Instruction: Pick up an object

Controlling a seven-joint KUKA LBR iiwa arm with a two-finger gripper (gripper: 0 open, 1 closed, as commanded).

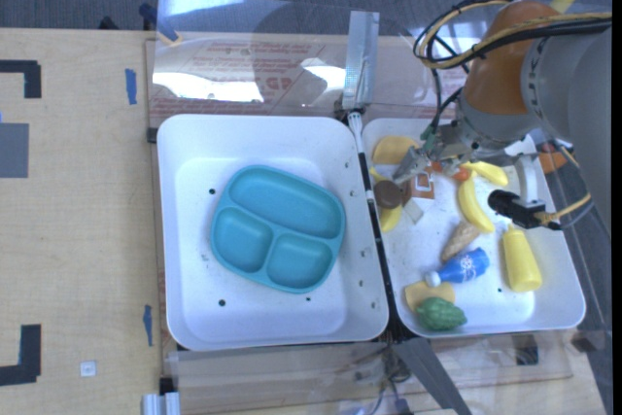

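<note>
My gripper [416, 164] is low in the far left part of the right bin [559, 306], on the arm that reaches in from the right. It hangs between a yellow lemon-like piece [392, 149] and a brown round thing [392, 194] by the bin's left wall. A small orange and white card [424, 186] lies just under it. A banana [472, 205] and a second yellow piece [487, 173] sit to its right. Nothing shows between its tips from this angle.
The right bin also holds a tan bread piece [460, 240], a blue bottle [465, 267], a yellow bottle [522, 259], a green lump [442, 314] and a yellow block [422, 293]. The left bin [185, 238] bears a blue divided plate [277, 228].
</note>
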